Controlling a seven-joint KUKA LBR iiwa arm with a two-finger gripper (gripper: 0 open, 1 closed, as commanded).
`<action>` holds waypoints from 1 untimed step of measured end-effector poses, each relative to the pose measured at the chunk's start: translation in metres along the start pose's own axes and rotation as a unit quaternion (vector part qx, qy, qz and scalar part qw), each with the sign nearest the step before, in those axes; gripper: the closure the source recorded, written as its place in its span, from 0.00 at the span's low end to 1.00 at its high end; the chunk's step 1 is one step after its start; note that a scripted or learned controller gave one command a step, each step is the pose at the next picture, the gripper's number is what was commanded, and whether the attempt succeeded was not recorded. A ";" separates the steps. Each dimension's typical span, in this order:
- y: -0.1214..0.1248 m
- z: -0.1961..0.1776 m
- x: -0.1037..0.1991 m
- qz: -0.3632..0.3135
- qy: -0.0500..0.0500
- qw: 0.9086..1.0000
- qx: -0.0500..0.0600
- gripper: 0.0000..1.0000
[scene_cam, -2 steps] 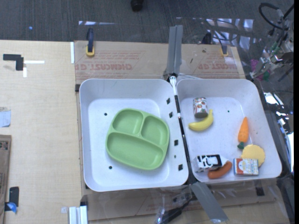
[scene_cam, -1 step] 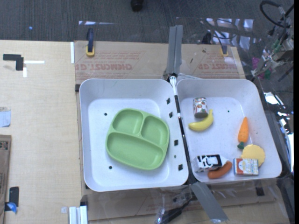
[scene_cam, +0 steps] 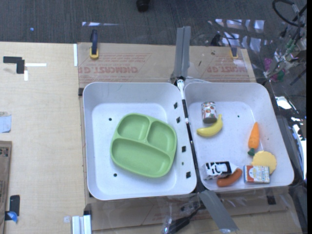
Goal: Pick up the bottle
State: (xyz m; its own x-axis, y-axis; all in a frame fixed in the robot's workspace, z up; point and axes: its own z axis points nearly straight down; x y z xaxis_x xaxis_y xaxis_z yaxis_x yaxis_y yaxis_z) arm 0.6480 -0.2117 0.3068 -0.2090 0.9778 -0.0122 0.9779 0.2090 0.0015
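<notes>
- Taken as the bottle (scene_cam: 208, 111): small, grey-topped, with a red-and-white label, in the right bin (scene_cam: 271, 101) toward its 10 o'clock corner. Could be a can, hard to say at this size.
- Seems to stand upright, long axis pointing up at the camera with a slight lean toward 12 o'clock.
- Cannot tell whether the gripper is spread or pressed together. With the arm reaching in from 3 o'clock, the bottle likely lies off toward 9 o'clock across the whole width of the bin.
- Banana (scene_cam: 210, 127) just beside the bottle at 6 o'clock, touching or nearly so. Tightest side for a grasp.
- Open white floor at 3 o'clock and 12 o'clock of the bottle. Divider wall between the bins (scene_cam: 185, 112) near at 9 o'clock, with some room left.
- Carrot (scene_cam: 253, 135) well apart at 4 o'clock. Black-and-white carton (scene_cam: 218, 168), sausage (scene_cam: 229, 178) and juice box (scene_cam: 256, 174) well apart along the 6 o'clock wall.
- Green plate (scene_cam: 144, 145) in the left bin (scene_cam: 97, 130), out of the way.
- Best closing line probably 3 to 9 o'clock, clear of the banana.
- Task judged not yet begun: bottle resting on the bin floor.
</notes>
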 end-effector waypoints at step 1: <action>0.005 0.006 0.048 0.022 0.006 1.000 0.001 1.00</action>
State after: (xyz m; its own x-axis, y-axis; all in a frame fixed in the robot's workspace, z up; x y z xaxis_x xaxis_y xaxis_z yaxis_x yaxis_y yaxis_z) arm 0.6428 -0.1638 0.2999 -0.1666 0.9860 -0.0007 0.9860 0.1666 -0.0011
